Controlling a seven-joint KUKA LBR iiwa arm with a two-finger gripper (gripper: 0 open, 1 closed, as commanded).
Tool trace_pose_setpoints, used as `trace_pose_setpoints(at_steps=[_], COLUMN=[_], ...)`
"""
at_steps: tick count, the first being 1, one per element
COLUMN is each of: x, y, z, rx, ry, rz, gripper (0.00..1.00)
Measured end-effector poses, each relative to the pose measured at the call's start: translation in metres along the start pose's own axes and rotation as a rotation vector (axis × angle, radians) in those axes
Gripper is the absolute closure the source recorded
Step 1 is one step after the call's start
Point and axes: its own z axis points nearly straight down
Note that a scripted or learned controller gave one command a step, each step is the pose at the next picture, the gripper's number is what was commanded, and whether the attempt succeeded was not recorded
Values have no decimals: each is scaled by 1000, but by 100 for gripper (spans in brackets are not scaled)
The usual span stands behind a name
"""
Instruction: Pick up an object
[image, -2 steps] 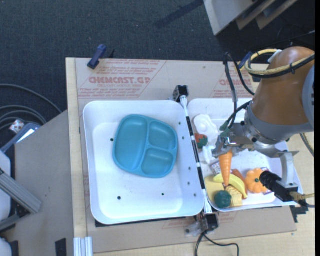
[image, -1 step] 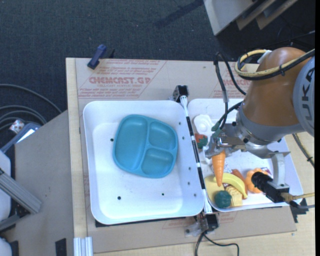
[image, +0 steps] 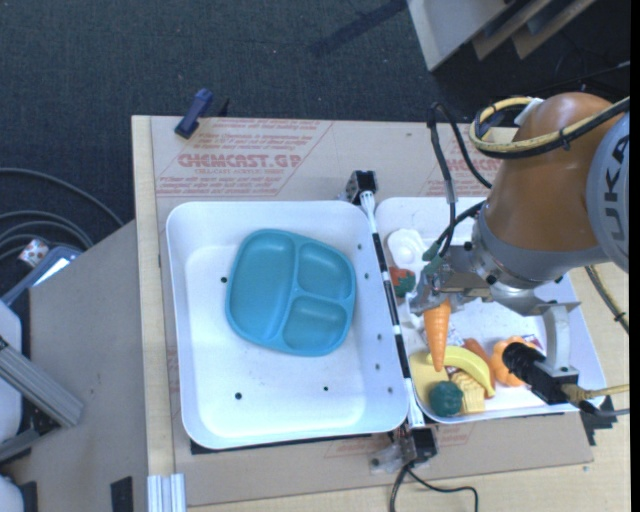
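Pincer (image: 432, 290) of mine sits low over the right-hand shallow white plastic bin (image: 574, 300), right at the broad top of a tapered orange toy carrot (image: 437, 335). Whether it is spread or closed I cannot tell, because my wrist and the grey metal around it cover the tips; the carrot's top meets that metal, but I see nothing clearly pinched, so I will not claim a hold.

Taking the carrot as my landmark: it lies near the bin's left wall, just right of the divider. A curved yellow toy banana (image: 471, 366) lies just beside its narrow tip, a small dark green round toy (image: 447, 398) sits below that tip, a white rounded piece (image: 405, 244) rests above its broad end, and a rounded blue sectioned plastic plate (image: 291, 291) lies well to its left in the other bin.

My worry, as a judgement: the carrot tapers and looks smooth, so a grip at one end could let it pivot, slip out, or drag the banana along. The nearby wall could also foul one side of me.

Its long axis runs nearly straight up and down the picture, broad end toward me, point toward the banana.
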Motion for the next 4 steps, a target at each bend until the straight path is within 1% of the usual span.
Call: trace_pose_setpoints(at_steps=[1, 2, 3, 4], x=[-5, 8, 14, -72], y=[0, 0, 0, 10], z=[2, 3, 5, 4], rx=[2, 3, 3, -2], ry=[0, 0, 0, -2], rz=[1, 0, 0, 1], gripper=[100, 100, 100, 100])
